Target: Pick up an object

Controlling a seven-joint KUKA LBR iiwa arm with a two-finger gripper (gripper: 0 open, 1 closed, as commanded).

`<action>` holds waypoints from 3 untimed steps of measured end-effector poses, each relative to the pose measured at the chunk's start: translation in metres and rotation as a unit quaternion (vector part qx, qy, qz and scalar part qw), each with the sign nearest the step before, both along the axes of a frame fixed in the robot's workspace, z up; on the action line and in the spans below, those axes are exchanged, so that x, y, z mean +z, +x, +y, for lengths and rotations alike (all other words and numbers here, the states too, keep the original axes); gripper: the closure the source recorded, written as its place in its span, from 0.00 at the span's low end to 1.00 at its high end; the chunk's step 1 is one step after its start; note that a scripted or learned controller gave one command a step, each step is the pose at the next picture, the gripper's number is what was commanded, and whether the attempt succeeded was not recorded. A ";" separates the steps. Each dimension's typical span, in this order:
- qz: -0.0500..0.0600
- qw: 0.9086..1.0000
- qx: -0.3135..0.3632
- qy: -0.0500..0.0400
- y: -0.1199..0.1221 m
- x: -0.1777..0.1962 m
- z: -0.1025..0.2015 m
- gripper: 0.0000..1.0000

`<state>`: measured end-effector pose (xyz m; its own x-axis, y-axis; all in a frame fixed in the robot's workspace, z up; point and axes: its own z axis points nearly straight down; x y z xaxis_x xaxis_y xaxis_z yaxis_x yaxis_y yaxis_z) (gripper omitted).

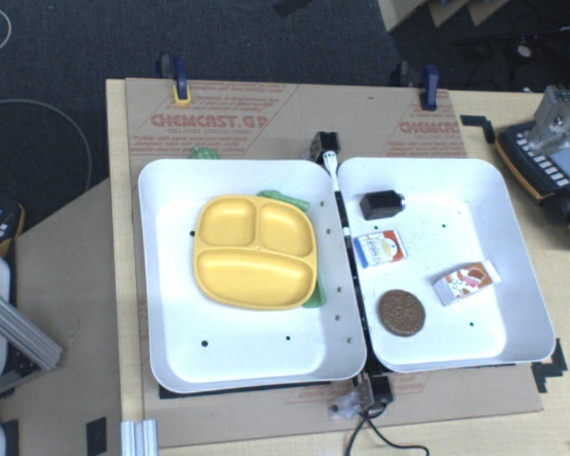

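Cardboard-topped bench (266,112), two white bins. Left bin (171,331): yellow divided plate (255,253), centre. Right bin (494,331): black block (381,203), two small cartons (378,249) (465,282), brown disc (401,313). Nothing lifted; pick not yet begun.

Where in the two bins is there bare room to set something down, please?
Left bin: a strip along the near edge, below the yellow plate. Right bin: the far-right corner beyond the black block. Crowded among blue packet, brown disc and carton.
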<state>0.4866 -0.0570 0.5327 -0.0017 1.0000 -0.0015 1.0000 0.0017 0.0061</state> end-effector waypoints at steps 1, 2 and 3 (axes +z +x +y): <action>0.012 1.000 -0.001 0.001 -0.009 -0.153 0.016 1.00; 0.009 1.000 -0.001 0.001 -0.002 -0.244 0.038 1.00; -0.003 1.000 0.004 0.002 0.008 -0.144 0.102 1.00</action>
